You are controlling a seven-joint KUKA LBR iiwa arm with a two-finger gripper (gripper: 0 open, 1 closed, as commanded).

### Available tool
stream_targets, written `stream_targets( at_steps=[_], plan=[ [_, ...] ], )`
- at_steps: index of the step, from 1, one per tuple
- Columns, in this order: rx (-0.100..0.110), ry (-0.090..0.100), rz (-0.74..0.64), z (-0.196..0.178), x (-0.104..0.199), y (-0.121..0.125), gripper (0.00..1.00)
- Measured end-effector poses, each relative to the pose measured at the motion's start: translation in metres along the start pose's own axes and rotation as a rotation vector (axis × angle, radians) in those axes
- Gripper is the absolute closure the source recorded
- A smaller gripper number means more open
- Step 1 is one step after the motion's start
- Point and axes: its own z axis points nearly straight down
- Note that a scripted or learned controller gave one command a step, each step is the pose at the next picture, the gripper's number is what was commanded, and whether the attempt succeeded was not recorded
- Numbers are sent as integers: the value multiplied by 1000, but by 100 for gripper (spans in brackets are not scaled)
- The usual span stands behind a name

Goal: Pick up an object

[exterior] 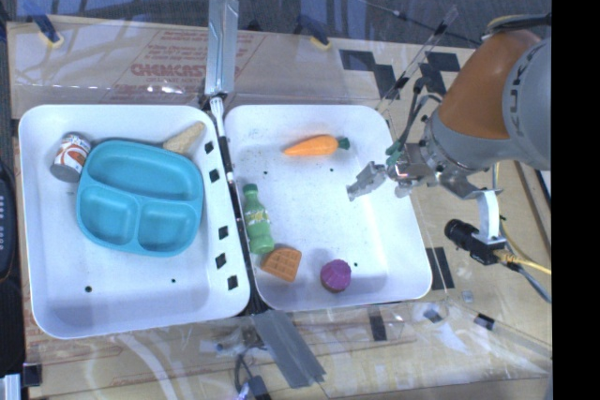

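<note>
The right bin (398, 244) holds an orange carrot (311, 145) near its far side, a green bottle (255, 218) lying along its left wall, an orange waffle-like piece (281, 263) and a purple round item (336, 274) near its front. My gripper (367, 182) hangs over the right part of this bin, right of and slightly nearer than the carrot, with nothing seen in it. The grey arm with its orange band (483, 98) reaches in from the right.
The left bin (56, 295) holds a blue divided plate (139, 196), a small can (69, 155) at its far left and a tan wedge (185, 138) by the divider. A metal bar (221, 51) stands behind the bins' joint.
</note>
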Motion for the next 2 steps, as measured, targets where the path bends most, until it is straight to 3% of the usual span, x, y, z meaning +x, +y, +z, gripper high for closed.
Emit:
stream_targets(
  at_steps=[1,2],
  plan=[
    [7,3,-142,104,-2,120,0],
    [-1,1,-145,113,53,123,0]
  ],
)
